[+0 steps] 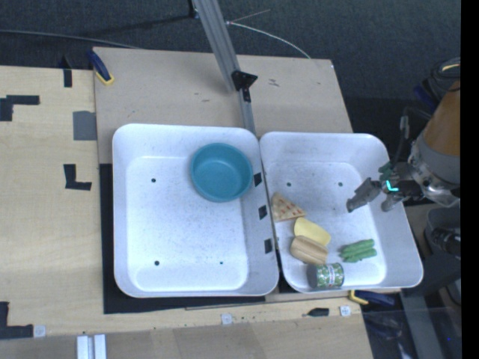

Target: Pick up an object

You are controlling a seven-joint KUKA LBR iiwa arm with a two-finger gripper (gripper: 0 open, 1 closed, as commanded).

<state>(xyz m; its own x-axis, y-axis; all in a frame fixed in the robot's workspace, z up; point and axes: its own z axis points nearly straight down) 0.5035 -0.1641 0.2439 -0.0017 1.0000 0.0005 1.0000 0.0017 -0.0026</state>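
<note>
The right bin (314, 146) holds several small objects. They are a tan waffle-like wedge (283, 208), a yellow block (312, 232), a tan roll (307, 251), a green bean-like piece (357, 250) and a small green can (327, 276) lying on its side. In the left bin (142, 223) sits a blue bowl (221, 172). My gripper (376, 200) hovers over the right bin's right side, above and slightly right of the green piece. It is open, with nothing between its fingers (363, 195).
A slanted metal pole (221, 40) runs from the top down to the ridge between the bins. The objects crowd the right bin's near half. A yellow-blue clip (101, 67) lies at the board's far left corner.
</note>
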